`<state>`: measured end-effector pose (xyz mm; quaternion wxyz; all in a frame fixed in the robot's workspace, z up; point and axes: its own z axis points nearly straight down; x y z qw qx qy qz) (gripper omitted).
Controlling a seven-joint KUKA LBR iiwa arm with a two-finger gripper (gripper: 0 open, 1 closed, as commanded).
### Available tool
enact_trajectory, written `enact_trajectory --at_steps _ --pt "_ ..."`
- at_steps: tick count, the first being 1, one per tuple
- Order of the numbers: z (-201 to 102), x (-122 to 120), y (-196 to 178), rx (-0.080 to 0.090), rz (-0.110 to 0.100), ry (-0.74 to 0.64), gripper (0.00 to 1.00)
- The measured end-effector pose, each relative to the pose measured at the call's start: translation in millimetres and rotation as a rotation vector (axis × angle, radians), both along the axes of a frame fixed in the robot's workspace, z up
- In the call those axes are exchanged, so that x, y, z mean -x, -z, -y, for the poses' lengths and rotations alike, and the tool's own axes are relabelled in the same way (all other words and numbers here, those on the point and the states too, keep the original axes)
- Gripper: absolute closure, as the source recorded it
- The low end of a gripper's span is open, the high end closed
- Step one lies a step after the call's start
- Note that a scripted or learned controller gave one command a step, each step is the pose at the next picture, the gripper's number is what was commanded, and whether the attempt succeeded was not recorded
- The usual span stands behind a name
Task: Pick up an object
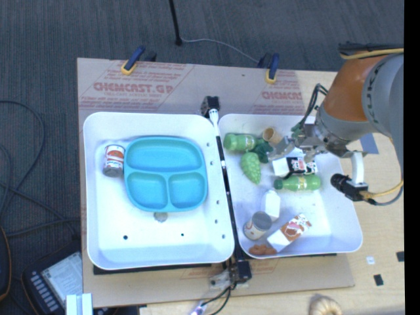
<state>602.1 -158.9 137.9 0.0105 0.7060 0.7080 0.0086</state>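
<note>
Several items crowd the right bin [341, 238] under the pincer [303, 143] — finger state can't be told — it could snag the green bottle [298, 184] or the black-and-white box [293, 166].

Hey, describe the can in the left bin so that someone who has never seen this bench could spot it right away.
Start at the left white bin, which holds a big blue divided tray. Look just off the tray's left edge, near the bin's left wall: the small can lies there on its side. Its red-and-white label and silver end set it apart from the tray.
</note>
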Motion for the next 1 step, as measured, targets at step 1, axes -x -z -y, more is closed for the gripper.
enact_trajectory --at_steps 1 --pt "-23.7 17.4 22.5 0.008 0.001 0.002 0.00"
